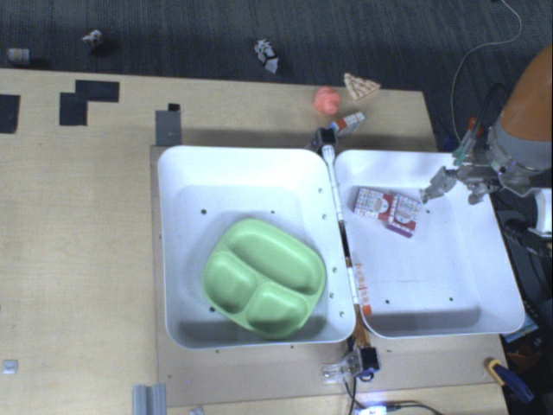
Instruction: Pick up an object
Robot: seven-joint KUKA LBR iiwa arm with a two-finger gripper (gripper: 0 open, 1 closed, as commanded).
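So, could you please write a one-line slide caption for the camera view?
KUKA arm's gripper poised beside a small red-and-white carton in the right bin; green divided plate in the left bin.

Gripper point(453, 183) over R bin point(432, 305) nr red-white pkt point(385, 210); green tray point(263, 276) L bin point(186, 232)

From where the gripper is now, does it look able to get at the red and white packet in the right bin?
Probably yes. The gripper hangs just right of the packet, which lies flat and alone on the right bin's floor, nothing between them.
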